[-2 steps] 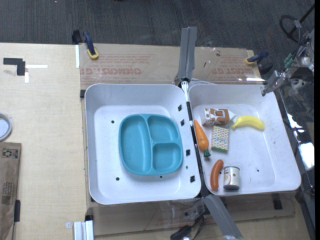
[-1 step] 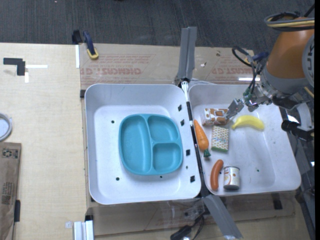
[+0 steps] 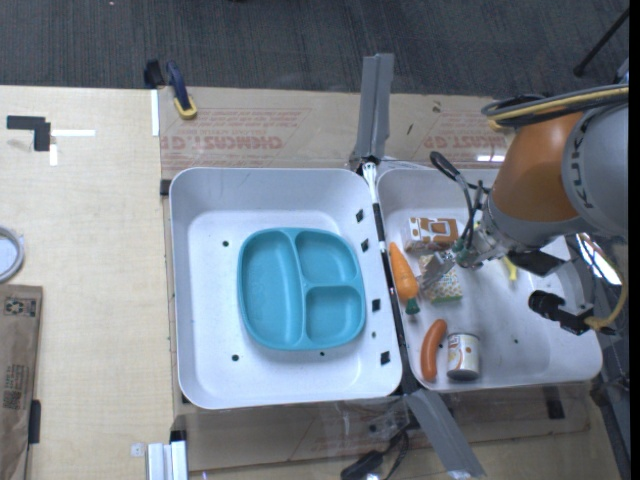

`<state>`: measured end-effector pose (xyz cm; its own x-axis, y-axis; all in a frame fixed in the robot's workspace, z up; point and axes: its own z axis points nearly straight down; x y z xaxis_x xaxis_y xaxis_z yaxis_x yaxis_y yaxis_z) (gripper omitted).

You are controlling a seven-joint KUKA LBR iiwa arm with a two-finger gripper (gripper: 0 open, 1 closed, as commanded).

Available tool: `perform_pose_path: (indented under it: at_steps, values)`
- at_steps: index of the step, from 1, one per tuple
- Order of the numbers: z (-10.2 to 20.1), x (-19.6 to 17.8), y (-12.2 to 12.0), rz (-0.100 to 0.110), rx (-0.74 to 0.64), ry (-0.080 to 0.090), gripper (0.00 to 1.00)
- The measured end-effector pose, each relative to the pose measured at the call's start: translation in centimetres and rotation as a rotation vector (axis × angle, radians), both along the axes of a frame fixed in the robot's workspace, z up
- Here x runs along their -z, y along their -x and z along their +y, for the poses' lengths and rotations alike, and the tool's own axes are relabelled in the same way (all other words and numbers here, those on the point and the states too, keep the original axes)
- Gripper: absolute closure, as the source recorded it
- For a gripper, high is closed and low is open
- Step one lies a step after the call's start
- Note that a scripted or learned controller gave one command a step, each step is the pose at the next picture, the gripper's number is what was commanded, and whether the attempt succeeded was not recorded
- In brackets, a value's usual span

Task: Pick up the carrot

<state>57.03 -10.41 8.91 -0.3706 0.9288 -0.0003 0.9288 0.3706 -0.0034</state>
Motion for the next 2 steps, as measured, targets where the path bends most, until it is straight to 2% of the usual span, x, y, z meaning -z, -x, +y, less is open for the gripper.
perform_pose_path:
  at_steps: [1, 2]
  values:
    - [0.0, -0.1, 2.6, -0.001, -0.243, 0.001, 0.0]
    - [-1.8, -5.7, 0.7, -0.001, -0.226, -0.002, 0.0]
